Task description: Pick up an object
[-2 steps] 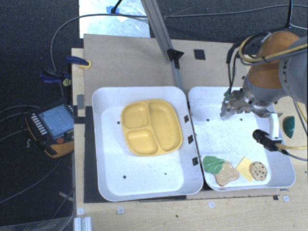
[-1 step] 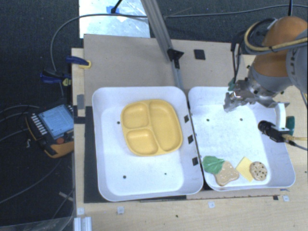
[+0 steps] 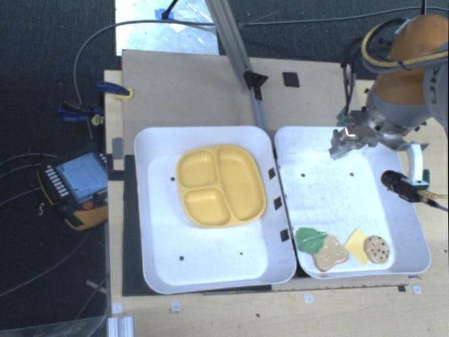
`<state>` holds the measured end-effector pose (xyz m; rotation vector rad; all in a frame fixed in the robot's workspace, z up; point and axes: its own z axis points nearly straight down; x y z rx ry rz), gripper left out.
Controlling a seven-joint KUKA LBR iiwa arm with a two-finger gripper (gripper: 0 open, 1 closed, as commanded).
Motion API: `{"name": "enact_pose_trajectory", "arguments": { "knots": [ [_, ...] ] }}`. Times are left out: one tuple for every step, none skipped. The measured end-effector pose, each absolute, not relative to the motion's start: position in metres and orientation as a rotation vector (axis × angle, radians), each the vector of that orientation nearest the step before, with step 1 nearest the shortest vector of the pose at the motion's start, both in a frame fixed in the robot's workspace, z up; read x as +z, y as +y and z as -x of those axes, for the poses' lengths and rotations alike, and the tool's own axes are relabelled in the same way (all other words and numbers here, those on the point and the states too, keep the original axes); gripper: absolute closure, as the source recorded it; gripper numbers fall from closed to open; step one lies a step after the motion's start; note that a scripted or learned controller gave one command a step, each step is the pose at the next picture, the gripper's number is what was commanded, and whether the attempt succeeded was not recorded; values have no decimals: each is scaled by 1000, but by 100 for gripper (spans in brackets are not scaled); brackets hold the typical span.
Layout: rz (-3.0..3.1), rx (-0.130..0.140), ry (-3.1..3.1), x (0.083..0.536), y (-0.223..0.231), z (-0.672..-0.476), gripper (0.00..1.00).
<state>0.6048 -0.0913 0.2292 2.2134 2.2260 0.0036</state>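
Four small food pieces (image 3: 342, 246) sit in the right shallow white bin's (image 3: 351, 188) near corner. The grey two-finger gripper (image 3: 342, 143) hovers well apart (its grip state I cannot tell).

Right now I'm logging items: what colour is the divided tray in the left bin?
Yellow; the divided tray shows clearly in the camera view.

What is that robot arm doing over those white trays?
The robot arm is reaching in over the right bin, near its back edge. Its job is to pick something up. The toy food sits at the front of that bin, away from the arm: a green leaf, a piece of toast, a yellow cheese slice and a cookie. The left bin has a yellow divided plate in it.
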Motion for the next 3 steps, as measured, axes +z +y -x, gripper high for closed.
{"name": "enact_pose_trajectory", "arguments": {
  "knots": [
    [-2211,3,2234,225,-33,-595,100],
    [-2208,6,2234,232,26,-602,100],
    [-2211,2,2233,222,79,-593,100]
  ]
}}
